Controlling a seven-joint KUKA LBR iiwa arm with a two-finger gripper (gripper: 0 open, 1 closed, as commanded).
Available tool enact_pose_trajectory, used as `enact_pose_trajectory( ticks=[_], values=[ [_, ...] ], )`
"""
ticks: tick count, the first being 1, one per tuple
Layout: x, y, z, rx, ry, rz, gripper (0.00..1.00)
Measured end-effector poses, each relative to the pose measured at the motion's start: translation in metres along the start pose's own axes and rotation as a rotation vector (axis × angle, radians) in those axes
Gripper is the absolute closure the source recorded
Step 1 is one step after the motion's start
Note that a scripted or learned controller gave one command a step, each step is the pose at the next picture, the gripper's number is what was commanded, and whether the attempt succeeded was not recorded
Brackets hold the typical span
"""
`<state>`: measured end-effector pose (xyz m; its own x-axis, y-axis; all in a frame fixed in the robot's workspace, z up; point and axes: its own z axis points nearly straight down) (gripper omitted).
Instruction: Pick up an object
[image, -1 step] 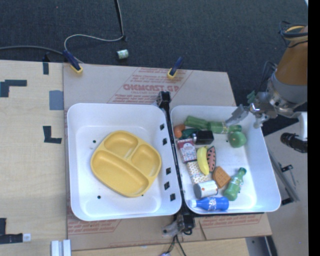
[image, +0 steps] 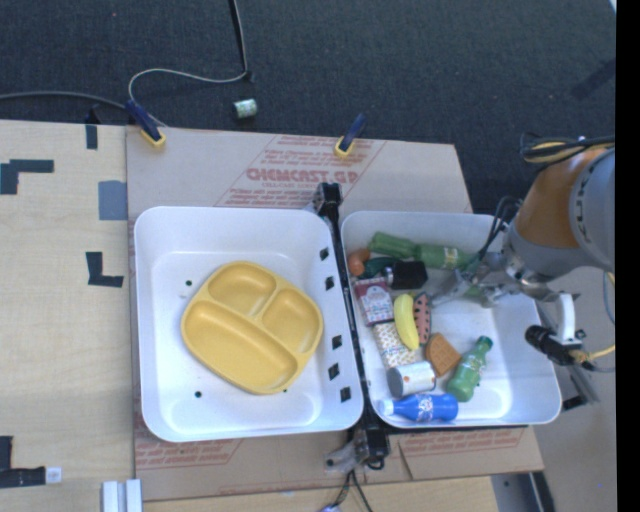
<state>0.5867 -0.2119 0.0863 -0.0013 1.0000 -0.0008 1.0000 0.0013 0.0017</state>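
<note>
**Gripper low over right bin, grasp unconfirmed**

We find the gripper (image: 452, 287) in the right bin (image: 535, 400), just beside the banana (image: 405, 320) and the green bottle (image: 412, 249) at the far side. We cannot tell its opening. A yellow divided tray (image: 252, 326) lies in the left bin (image: 160, 300).

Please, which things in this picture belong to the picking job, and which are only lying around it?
For the job: hand; right bin with banana, green bottle, blue bottle, dark green bottle, can, cracker.

Lying about: left bin, yellow tray, cardboard, clamps, cable.
</note>
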Motion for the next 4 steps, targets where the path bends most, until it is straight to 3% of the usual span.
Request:
enact_pose_trajectory(
  ticks=[1, 4],
  values=[
    [0.025, 0.013, 0.000, -0.001, -0.001, 0.000, 0.00],
    [0.018, -0.029, 0.000, -0.004, -0.003, 0.000, 0.00]
  ],
)
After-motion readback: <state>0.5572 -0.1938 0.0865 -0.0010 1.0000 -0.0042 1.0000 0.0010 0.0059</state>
